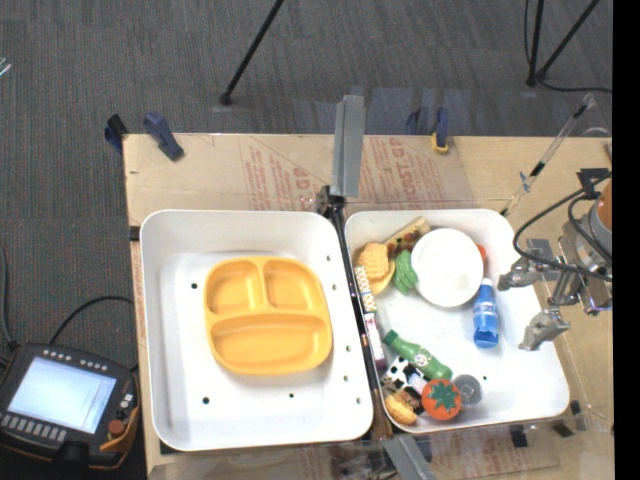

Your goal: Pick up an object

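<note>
Two shallow white bins sit side by side on the bench. The left bin (170, 268) holds one thing, a yellow plastic plate with three compartments (268, 313), lying flat near its middle. The right bin (540, 383) holds the clutter: one round white plastic lid or bowl (448, 266) at the far side, one blue plastic bottle with a white cap (485, 316) just right of it, one green leafy toy (405, 271) touching the white piece on its left, one yellow waffle-like toy (373, 264) against the dividing wall, one green bottle (416, 352) lying tilted, one orange-red tomato toy (441, 398) at the near edge, and one black-and-white toy (399, 373) beside it. The two-finger gripper (545, 303) hangs over the right side of the right bin, right of the blue bottle and apart from it, fingers spread with nothing between them.
</note>
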Motion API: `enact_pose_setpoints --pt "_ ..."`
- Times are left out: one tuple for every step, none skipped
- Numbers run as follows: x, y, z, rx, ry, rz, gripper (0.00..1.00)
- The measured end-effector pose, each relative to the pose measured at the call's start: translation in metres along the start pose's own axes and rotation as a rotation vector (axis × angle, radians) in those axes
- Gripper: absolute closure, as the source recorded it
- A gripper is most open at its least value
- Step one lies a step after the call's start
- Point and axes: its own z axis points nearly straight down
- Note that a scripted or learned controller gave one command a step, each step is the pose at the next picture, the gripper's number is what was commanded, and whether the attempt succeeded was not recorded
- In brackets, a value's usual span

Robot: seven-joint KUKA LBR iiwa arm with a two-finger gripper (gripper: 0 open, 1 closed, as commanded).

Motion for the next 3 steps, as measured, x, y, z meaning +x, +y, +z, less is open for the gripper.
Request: enact_pose_setpoints --pt "-0.033 -0.006 0.108 -0.005 0.010 -0.098 0.00" --pt "-0.039 0.003 0.151 -0.002 0.003 -0.041 0.00" --pt "-0.042 0.006 0.139 -0.001 -0.003 -0.047 1.00"
